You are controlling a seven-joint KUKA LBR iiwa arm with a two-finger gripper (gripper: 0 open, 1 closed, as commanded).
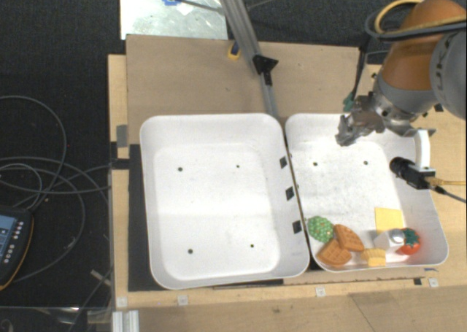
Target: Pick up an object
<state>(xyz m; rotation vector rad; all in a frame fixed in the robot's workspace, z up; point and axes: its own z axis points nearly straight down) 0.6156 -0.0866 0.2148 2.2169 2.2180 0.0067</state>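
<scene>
Over the right bin's (430, 199) far end your claw (349, 133) hangs, well apart from the objects; you cannot tell how it is set. Near that bin's front edge lie a green piece (319, 228), two orange waffles (341, 245), a yellow block (389, 218) and a red-tipped item (408, 242).

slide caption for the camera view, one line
KUKA arm's gripper hovers over the right bin's far end; toy items cluster at its near edge.
</scene>
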